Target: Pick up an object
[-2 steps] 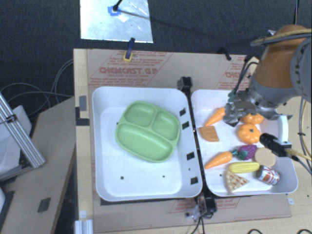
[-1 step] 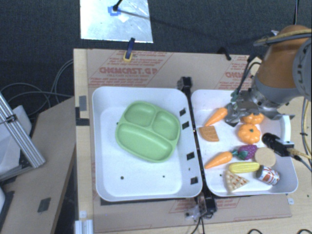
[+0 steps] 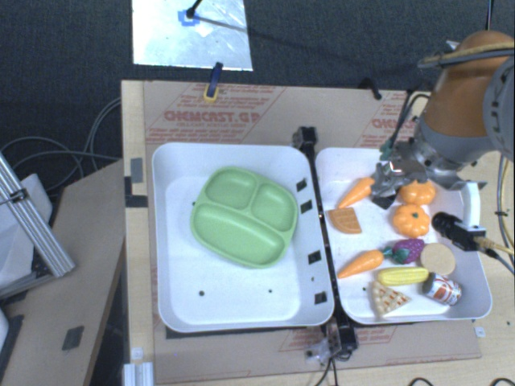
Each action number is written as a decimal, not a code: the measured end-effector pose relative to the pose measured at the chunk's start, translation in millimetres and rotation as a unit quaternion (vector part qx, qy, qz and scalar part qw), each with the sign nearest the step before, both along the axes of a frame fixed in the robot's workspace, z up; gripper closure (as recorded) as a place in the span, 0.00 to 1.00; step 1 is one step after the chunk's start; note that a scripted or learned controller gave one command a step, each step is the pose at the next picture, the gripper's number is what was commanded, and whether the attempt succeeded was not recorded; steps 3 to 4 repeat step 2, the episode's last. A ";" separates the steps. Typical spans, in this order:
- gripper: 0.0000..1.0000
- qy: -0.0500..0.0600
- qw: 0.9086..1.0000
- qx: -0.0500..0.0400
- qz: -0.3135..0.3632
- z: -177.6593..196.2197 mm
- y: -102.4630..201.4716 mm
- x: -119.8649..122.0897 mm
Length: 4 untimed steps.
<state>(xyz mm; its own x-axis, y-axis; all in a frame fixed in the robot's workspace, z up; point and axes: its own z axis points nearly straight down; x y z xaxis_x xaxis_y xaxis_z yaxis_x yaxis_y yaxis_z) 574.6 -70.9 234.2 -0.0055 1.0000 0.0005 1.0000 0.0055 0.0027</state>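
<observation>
The right bin [image 3: 483, 294] holds several toy foods: two carrots [image 3: 355, 192] [image 3: 360, 263], an orange wedge [image 3: 345, 221], two small pumpkins [image 3: 417, 192] [image 3: 410, 220], a purple piece [image 3: 407, 251], a corn cob [image 3: 402, 277], a pizza slice [image 3: 389, 299], a tan disc [image 3: 438, 257] and a can [image 3: 442, 289]. My gripper [image 3: 386, 190] hangs low at the bin's upper part, between the upper carrot and the upper pumpkin. I see nothing held between its fingers.
The left bin [image 3: 173, 288] holds a green divided plate [image 3: 244, 215]. A black divider [image 3: 315, 215] runs between the bins. The arm [image 3: 463, 107] comes in from the upper right. Cardboard underlies both bins, with a shiny sheet [image 3: 191, 22] beyond.
</observation>
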 end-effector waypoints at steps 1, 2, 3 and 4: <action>1.00 0.001 1.000 -0.001 -0.002 -20.6 -0.1 2.3; 1.00 0.000 1.000 0.000 0.000 0.0 2.3 1.7; 1.00 0.000 1.000 0.000 0.000 0.0 2.3 1.7; 1.00 0.000 1.000 0.000 0.000 0.0 2.3 1.7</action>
